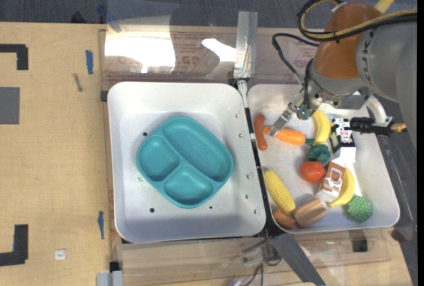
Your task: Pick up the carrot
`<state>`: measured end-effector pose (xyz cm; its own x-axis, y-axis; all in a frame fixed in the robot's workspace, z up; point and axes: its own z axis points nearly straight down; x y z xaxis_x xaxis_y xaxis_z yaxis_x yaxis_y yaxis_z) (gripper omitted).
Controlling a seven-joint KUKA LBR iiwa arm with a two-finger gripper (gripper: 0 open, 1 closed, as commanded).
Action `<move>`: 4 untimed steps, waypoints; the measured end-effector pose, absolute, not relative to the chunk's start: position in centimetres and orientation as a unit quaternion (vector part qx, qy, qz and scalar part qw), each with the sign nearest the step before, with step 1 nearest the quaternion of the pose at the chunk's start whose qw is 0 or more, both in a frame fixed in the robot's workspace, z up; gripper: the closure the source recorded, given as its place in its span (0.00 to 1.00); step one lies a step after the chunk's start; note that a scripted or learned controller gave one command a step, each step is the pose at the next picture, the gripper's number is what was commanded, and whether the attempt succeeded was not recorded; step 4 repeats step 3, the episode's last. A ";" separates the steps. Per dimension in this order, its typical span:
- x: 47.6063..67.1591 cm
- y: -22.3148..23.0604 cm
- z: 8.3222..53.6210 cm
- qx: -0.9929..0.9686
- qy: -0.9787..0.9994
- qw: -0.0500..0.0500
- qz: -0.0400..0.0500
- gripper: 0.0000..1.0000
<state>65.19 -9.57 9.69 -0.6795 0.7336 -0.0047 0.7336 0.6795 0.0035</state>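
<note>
The carrot (290, 137) is a short orange piece with a green end, lying on its side in the upper left part of the right bin (387, 175). My gripper (281, 124) reaches down from the grey arm with the orange band (344, 46). Its tip hangs just above and to the left of the carrot's left end. Whether it touches the carrot I cannot tell. Nothing is visibly held.
A red sausage (260, 132) lies left of the carrot by the bin wall. A banana (321, 126), a tomato (313, 171), corn (279, 190), bread (311, 212), a second banana (346, 189) and broccoli (360, 208) crowd the right bin. The left bin (126, 106) holds a teal divided plate (184, 160).
</note>
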 end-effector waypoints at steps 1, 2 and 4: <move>61.6 -9.6 8.8 0.424 0.906 0.003 0.001 0.00; 61.8 -9.5 10.0 0.423 0.906 0.006 0.003 1.00; 61.1 -6.8 19.5 0.537 0.844 0.004 0.002 1.00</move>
